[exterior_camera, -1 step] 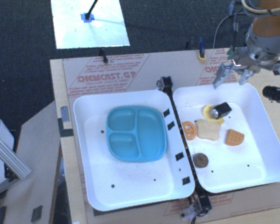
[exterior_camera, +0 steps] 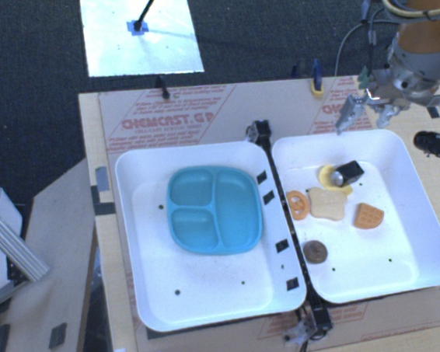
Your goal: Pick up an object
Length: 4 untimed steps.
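Note:
My gripper (exterior_camera: 366,114) hangs over the far rim of the right bin (exterior_camera: 421,189), open, with nothing between its fingers. Below it in that bin lie a yellow piece (exterior_camera: 329,176) with a dark block (exterior_camera: 349,171) on it, an orange pretzel (exterior_camera: 296,204), a beige toast slice (exterior_camera: 329,205), an orange waffle (exterior_camera: 369,216) and a brown round cookie (exterior_camera: 315,252). The yellow piece and dark block are the nearest to the gripper, a short way in front of it and to its left.
The left bin (exterior_camera: 150,296) holds a blue divided plate (exterior_camera: 212,210). A black clip strip (exterior_camera: 278,204) runs along the seam between the bins. A white sheet (exterior_camera: 138,31) lies on the dark floor behind the bench.

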Tool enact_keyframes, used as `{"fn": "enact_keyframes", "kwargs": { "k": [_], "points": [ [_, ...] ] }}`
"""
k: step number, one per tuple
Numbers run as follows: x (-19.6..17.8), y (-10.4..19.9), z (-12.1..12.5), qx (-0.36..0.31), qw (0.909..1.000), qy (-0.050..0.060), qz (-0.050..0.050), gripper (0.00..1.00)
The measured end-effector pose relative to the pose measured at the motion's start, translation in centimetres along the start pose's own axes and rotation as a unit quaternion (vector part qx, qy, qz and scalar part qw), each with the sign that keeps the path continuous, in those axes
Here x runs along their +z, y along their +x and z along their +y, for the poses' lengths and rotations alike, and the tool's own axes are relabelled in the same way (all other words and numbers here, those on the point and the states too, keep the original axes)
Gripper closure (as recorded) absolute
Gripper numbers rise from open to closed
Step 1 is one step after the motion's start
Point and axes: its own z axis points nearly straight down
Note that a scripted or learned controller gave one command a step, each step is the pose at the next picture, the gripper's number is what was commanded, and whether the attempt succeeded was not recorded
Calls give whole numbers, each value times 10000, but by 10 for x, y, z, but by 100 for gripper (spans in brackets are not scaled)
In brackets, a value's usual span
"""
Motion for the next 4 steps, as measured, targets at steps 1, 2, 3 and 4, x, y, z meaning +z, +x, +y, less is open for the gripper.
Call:
{"fn": "enact_keyframes", "kwargs": {
  "k": [1, 2, 3, 4],
  "points": [
    [41, 3, 0, 4, 10000, 14, 0, 0],
    [96, 7, 9, -15, 10000, 22, 2, 0],
    [142, 8, 0, 8, 10000, 26, 3, 0],
    [128, 8, 3, 1, 10000, -17, -7, 100]
  ]
}}
